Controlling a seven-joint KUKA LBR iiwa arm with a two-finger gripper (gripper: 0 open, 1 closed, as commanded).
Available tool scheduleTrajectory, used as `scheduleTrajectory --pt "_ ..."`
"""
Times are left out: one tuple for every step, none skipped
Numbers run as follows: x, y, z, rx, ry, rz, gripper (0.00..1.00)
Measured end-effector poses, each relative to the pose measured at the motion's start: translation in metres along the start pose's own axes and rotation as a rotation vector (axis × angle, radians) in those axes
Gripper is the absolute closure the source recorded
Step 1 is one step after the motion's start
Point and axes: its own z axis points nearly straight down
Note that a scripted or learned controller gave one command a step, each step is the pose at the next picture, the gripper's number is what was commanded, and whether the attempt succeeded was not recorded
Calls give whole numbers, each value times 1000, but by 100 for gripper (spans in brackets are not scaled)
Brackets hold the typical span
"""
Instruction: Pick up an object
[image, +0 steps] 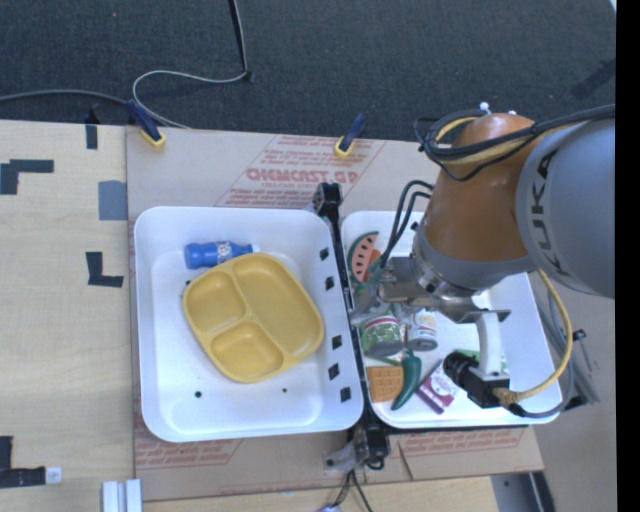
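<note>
Hanging low over the right bin (530, 300), with the gripper (392, 296) tucked under the bulky orange and grey wrist at the bin's left wall; impossible to tell whether spread, pressed together or pinching anything, as hidden by the wrist from above. Nearest to it, and so judged the likeliest pick: the green-labelled tin (382, 332), lying on its side just below the gripper, close against the divider and touching a small white pot (426, 326) on its right. Probably light and stiff, but round and smooth, so apt to roll or squirt out sideways; best taken across its barrel at mid-length, not by the ends. Crowded all round: a watermelon slice (366, 254) above it, an orange waffle-like block (383, 381) and a green pepper (408, 378) just below, a purple packet (437, 391) beside the pepper. Of these, likely the pepper the easiest alternative, slim and firm, to be pinched across its thick middle; likely the packet flat and flimsy, hard to get under. Well apart in the left bin (160, 330): a yellow divided plate (253, 315), wide, shallow and probably slippery, graspable only at the rim, and a blue bottle (214, 254) lying just beside its upper edge
</note>
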Motion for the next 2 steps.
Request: scheduleTrajectory --pt "-69 3 -76 -3 -2 3 100" --pt "-57 0 -32 -1 -1 1 100"
